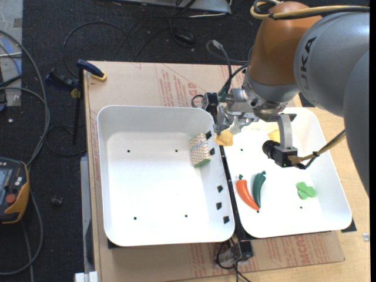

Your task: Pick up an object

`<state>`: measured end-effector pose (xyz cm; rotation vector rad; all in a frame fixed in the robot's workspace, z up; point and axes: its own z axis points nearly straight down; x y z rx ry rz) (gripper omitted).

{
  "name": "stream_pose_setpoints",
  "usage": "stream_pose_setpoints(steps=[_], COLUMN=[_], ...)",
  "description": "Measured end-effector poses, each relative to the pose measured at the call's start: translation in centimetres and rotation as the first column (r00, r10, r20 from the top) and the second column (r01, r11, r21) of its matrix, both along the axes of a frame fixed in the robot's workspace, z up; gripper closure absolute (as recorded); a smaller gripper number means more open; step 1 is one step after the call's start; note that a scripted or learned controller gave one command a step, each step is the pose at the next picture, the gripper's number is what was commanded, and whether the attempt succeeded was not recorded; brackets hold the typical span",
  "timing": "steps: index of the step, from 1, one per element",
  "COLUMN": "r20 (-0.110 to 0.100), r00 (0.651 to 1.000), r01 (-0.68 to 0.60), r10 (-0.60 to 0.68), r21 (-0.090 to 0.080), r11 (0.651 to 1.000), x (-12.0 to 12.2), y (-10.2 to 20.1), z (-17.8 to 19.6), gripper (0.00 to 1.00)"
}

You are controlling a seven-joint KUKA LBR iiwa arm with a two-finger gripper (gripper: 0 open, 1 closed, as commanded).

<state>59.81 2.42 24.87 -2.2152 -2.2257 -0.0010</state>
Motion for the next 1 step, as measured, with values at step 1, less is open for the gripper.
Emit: stream_pose_setpoints(steps=[1], r20=[0.000], r00=[1.000], r01=[0.000], r10=[0.000], r21=[0.000], r11=[1.000], x=[-1.30], y=[4.19], z=[0.03], gripper=[1.00])
